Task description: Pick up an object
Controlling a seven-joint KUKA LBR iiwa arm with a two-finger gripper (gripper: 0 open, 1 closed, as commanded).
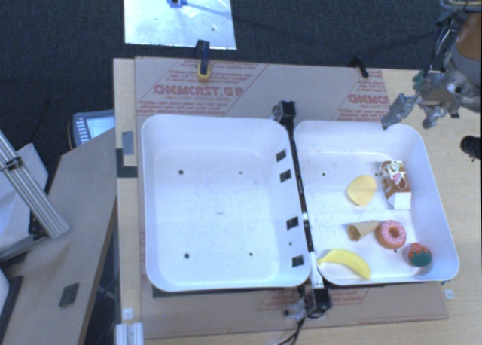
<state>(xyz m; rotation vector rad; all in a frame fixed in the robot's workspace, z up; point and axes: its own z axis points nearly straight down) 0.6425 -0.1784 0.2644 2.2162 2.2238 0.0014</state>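
The right bin [331, 148] holds several toy foods. A small milk carton [395, 183] lies near the right wall, with a pale yellow slice [362, 190] to its left. Nearer the front are a cone [362, 229], a pink donut [391, 234], a banana [346, 263] and a red fruit with green leaves [419, 254]. My gripper [411, 114] hangs above the bin's far right corner, well back from the objects. It is open, and there is nothing between its fingers.
The left bin [218, 200] sits beside the right one, joined by a black hinge strip [295, 185]. A yellow clamp [203, 71] stands behind the bins on the board. A metal sheet [179, 4] lies on the dark floor beyond.
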